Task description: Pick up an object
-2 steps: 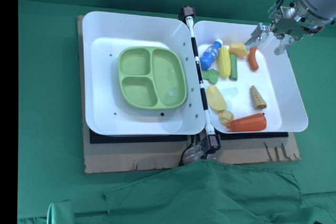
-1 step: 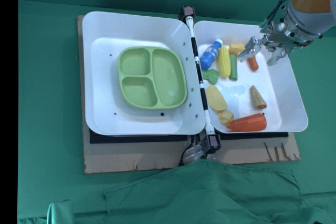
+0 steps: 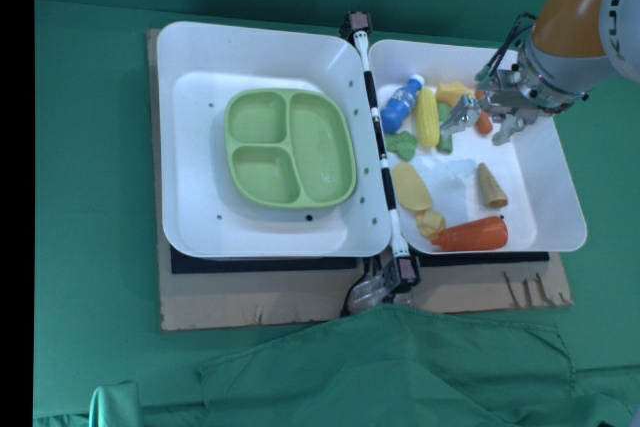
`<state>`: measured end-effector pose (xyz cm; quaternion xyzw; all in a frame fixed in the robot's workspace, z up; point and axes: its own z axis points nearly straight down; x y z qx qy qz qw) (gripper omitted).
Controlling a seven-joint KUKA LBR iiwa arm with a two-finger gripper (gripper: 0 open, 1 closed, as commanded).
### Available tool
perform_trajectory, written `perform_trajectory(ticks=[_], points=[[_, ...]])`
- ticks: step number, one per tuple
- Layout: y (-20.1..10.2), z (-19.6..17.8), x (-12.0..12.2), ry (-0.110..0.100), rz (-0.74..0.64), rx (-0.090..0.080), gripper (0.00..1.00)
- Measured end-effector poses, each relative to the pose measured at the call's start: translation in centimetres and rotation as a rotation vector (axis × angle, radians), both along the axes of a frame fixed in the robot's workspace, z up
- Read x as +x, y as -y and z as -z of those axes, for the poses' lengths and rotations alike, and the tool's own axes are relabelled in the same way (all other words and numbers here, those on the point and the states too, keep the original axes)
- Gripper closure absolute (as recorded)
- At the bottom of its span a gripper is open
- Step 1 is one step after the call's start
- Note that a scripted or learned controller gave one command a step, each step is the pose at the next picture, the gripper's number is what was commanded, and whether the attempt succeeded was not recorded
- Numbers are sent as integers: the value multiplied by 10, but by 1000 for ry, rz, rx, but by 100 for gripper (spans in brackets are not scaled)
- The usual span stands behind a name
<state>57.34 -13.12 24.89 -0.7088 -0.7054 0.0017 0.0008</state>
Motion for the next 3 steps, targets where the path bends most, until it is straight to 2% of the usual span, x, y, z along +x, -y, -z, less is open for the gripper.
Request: perform_trajectory(ticks=[1,2,3], points=[[8,43,-3,1,0,0,0],[10,65,0,11,-1,-1,0],[12,50,3,26,3,-6,100]])
